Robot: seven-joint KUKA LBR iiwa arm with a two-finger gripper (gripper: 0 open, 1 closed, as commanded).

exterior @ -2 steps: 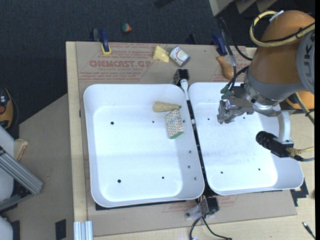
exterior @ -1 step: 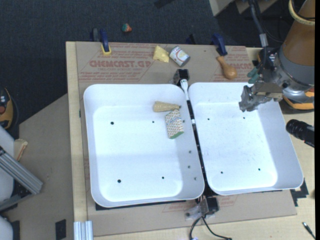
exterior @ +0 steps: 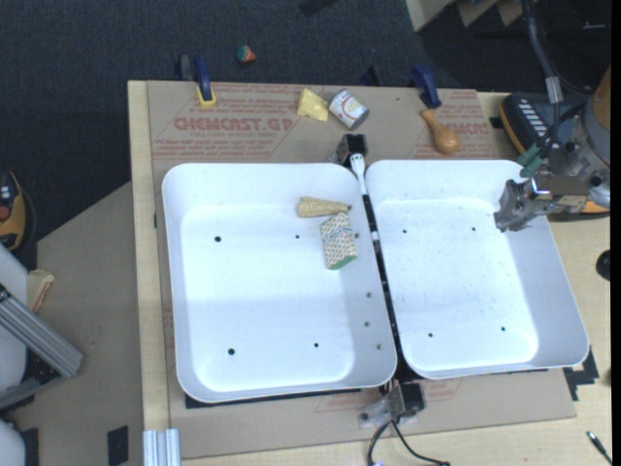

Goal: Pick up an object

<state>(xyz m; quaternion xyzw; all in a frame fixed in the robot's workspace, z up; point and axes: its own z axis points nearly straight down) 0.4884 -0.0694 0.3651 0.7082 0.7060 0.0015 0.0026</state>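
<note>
Both bins' near halves lie bare. Far across from the gripper, finger state unclear, sit a cone and packet, touching; grasping one may nudge the other.

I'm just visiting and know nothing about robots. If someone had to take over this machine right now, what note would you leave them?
Gripper: over the right bin's far right edge, nothing seen in it; whether the jaws are open is unclear.
Things: a tan cone-shaped piece and a patterned packet lie in the left bin, near its far right corner.
Done: nothing picked up yet.
Left: reach over to the left bin, grasp one item, lift it.
</note>
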